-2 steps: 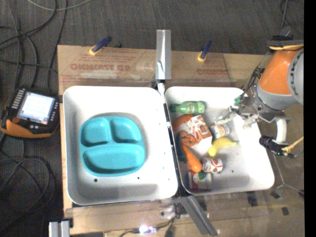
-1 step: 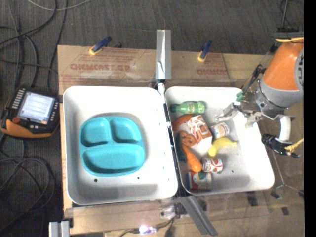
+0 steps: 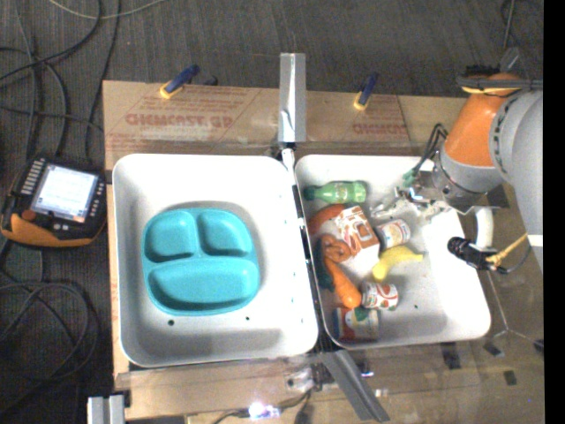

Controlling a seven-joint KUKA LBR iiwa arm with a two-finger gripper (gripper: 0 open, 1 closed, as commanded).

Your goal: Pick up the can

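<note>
Far left of the claw sits the left bin (image 3: 124,237) w/ a teal divided plate (image 3: 203,259) in it, well apart from anything the move needs. Closer in, in the right bin (image 3: 459,316), a green bottle (image 3: 340,191) lies left of the claw and slightly above it in frame, then a carrot-like orange piece (image 3: 340,281) and a red-and-white carton (image 3: 353,230) lower left. The can (image 3: 393,234) nearest the claw lies just below-left of it, close by, on its side w/ its long axis running roughly left-right, silver end toward the claw side; a banana (image 3: 395,261) sits just under it, touching or nearly so. A second can (image 3: 380,297) lies further down-left, and a third tin-like item (image 3: 357,323) below that, so which one the task means is a judgement; the near one is the short reach. The gripper (image 3: 408,197) hovers at the bin's upper part, above-right of that can; fingers are a blur of metal at this res, so can't tell if spread or closed, and nothing visibly sits btwn them. Next move likely needs a small shift down-left, jaws set across the can's short width.
</note>
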